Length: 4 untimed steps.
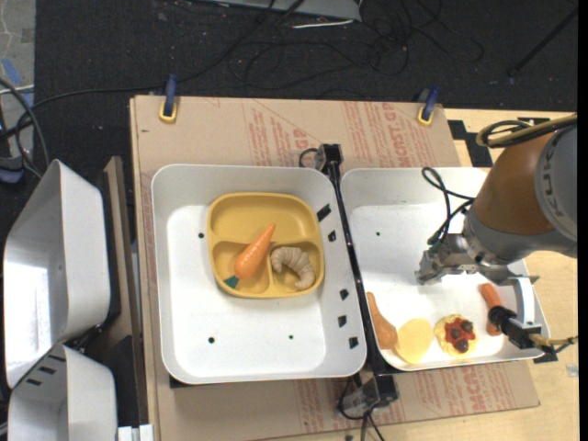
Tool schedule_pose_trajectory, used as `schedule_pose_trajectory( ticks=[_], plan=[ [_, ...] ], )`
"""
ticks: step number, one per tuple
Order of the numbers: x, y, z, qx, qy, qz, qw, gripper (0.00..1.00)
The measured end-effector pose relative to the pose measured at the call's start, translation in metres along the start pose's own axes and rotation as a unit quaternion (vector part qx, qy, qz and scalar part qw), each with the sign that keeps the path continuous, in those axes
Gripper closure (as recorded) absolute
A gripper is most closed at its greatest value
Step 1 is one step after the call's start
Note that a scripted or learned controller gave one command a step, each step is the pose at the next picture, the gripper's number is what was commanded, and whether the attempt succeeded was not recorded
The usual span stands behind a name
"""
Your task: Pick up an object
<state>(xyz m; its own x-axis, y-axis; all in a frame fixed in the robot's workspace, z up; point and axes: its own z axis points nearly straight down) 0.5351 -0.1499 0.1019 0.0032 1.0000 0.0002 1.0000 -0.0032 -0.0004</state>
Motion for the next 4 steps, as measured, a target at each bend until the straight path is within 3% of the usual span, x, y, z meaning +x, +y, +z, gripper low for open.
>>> schedule_pose_trajectory(
  ticks=[3,4],
  plan=[
    [-0.007,-0.001,-0.140,-0.003,-0.001,-0.003,1.0000,1.00],
    [0.053,-0.011,-0.130,0.001,0.001,-0.006,1.0000,1.00]
  ],
)
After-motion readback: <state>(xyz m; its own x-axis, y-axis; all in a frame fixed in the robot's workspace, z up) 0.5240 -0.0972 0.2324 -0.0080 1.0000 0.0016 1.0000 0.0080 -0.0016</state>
